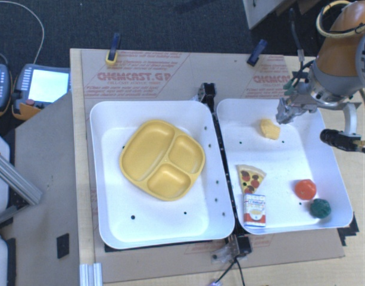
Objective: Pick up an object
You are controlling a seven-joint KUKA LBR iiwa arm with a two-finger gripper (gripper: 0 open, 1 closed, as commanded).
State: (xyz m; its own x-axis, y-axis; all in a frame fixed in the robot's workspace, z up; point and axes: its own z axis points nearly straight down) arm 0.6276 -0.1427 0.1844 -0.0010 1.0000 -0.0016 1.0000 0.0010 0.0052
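Note:
In the right bin (325,154) lie a pale yellow chunk (269,129) near the back, a pizza slice (250,178), a small carton (255,210), a red tomato-like ball (305,189) and a dark green ball (320,208). My gripper (285,117) hangs over the back of the right bin, just right of and above the yellow chunk. Nothing shows between its fingers. The grey arm with its orange band (339,46) comes in from the upper right.
The left bin (105,159) holds a yellow divided plate (162,159). Clamps (112,47) sit at the board's back edge, and a black bracket (207,92) stands between the bins. Screens sit at the far left.

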